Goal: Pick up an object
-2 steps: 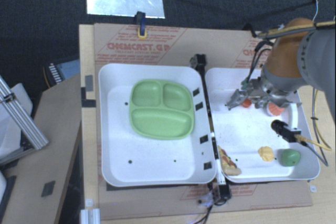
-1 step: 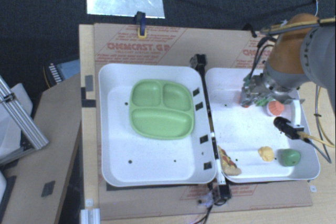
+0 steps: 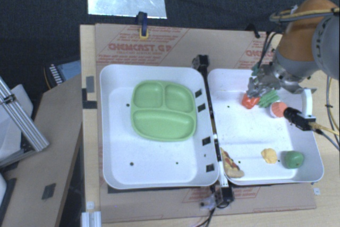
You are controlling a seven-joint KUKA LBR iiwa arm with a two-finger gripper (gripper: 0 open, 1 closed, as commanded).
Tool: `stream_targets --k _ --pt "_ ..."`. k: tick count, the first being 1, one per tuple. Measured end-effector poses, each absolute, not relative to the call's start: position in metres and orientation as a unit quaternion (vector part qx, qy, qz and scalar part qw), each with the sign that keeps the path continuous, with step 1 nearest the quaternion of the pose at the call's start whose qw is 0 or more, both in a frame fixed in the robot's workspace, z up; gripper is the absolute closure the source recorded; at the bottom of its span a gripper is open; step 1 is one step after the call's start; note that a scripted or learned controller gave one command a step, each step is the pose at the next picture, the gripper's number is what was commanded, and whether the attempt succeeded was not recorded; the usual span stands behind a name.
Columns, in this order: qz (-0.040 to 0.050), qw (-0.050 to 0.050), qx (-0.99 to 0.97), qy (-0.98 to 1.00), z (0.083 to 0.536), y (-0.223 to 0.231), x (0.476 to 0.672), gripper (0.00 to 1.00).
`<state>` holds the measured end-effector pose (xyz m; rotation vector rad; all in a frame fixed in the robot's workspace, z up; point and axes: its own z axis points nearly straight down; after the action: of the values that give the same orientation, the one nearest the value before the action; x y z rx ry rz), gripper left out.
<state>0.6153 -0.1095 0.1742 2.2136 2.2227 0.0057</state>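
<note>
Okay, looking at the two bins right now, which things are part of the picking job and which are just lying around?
Job: gripper; red piece and green piece beneath it.

Lying about: orange-white piece, yellow lump, green ball, pizza slice, green divided plate.

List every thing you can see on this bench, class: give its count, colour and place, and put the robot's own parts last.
bins: 2, white, side by side on the bench
divided plate: 1, light green, middle of the left bin
red piece: 1, red-orange, right bin, far end, at the gripper
green piece: 1, green, beside the red piece
round piece: 1, orange-pink, right of these
yellow lump: 1, yellow, right bin, near end
green lump: 1, green, near right corner
pizza slice: 1, tan and red, near left corner
gripper: 1, grey, low over the red piece
</note>
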Motion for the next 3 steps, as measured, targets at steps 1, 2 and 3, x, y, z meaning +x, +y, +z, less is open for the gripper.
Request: stream_targets --k 1,2,3 --pt "0.0025 0.004 0.706 0.709 0.239 -0.112 0.619 1.00" --pt "0.0008 0.001 0.706 0.709 0.238 -0.112 0.619 1.00" --pt "0.0002 -0.001 0.704 0.710 0.226 -0.061 0.595 1.00"
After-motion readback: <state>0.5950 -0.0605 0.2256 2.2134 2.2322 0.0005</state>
